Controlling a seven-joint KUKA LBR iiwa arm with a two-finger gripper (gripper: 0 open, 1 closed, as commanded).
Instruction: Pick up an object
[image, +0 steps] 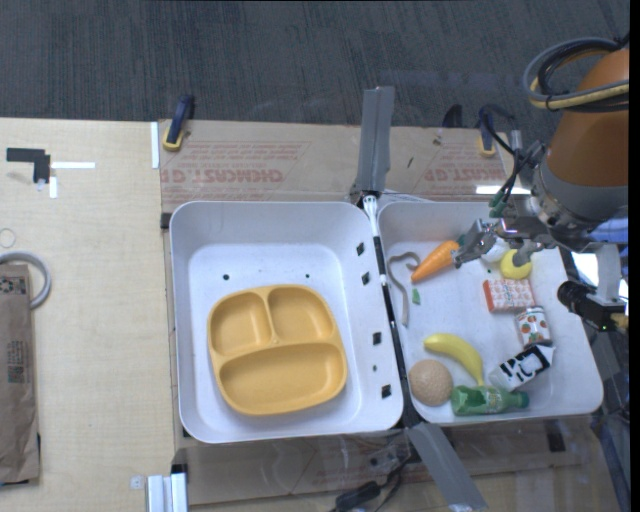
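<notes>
The jaws' state cannot be told; the gripper (487, 238) hangs over the right white bin (580, 395), beside a small orange plastic carrot (435, 261).

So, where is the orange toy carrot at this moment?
The orange toy carrot lies in the right white bin, in its upper left part, near the divider, with the hand just to its right.

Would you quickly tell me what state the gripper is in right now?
Gripper: over the right bin, beside the carrot; open or closed cannot be told.
</notes>
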